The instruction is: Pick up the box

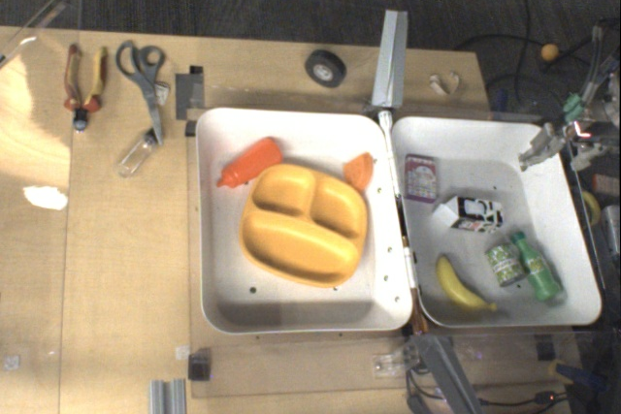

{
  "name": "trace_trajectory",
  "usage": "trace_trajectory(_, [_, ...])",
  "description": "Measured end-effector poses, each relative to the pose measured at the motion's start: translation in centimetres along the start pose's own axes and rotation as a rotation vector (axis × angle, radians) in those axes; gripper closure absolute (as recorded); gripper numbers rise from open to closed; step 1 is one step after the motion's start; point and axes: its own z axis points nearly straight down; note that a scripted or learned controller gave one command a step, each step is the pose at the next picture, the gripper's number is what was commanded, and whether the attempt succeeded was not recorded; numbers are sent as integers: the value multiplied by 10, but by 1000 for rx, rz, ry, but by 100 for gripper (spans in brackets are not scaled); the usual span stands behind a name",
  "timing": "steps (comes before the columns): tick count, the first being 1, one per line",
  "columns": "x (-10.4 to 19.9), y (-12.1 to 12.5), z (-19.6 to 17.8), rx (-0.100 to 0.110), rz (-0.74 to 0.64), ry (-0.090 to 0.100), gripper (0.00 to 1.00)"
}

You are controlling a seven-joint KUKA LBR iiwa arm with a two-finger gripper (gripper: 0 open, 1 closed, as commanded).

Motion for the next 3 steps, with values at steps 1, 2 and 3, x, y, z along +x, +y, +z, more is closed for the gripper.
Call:
trace_trajectory(1, [89,65,40,1,-11,1,0])
trace_trajectory(2, [110,67,184,-1,6,1,0])
trace_trajectory(3, [111,69,173,-5,2,2,100])
